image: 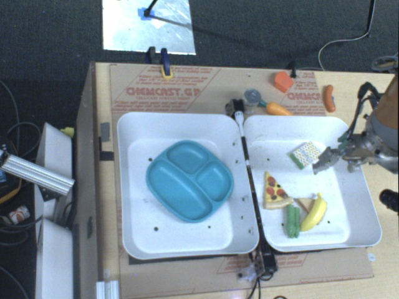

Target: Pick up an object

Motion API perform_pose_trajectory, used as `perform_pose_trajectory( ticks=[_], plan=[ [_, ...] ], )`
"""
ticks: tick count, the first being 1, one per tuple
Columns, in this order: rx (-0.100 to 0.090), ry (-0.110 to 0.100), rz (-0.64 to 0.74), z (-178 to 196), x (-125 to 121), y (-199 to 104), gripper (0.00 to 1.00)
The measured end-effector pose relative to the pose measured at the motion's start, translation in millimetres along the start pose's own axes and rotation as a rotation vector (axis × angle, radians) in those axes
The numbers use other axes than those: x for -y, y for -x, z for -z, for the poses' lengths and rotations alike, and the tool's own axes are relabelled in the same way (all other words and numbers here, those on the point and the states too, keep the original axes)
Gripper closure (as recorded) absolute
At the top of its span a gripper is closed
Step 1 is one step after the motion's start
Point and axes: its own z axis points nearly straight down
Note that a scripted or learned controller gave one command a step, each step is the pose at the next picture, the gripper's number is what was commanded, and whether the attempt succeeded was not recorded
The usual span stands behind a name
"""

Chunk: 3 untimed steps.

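The banana [314,212] lies in the right bin [361,229], its long axis slanting from lower left to upper right, touching a green vegetable [292,221]. The gripper [325,161] hovers beside a checked sponge [305,154]; I cannot tell its finger state.

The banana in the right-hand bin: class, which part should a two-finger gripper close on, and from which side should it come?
Grip the banana across its narrow middle, coming straight down from above. It lies flat and slanted, so the fingers should close across its width. The green vegetable presses against its lower left end, so the upper half, with bare bin floor to its right, probably gives more room.
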Motion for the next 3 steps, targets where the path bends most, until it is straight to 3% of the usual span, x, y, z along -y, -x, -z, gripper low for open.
perform_pose_trajectory(
  ticks=[1, 2, 3],
  plan=[
    [0.0, -0.001, -0.002, -56.4, 34.3, 21.9, 0.0],
    [0.0, 0.001, -0.002, -152.7, 34.0, 17.6, 0.0],
    [0.0, 0.002, -0.002, -142.4, 33.4, 17.6, 1.0]
  ],
)
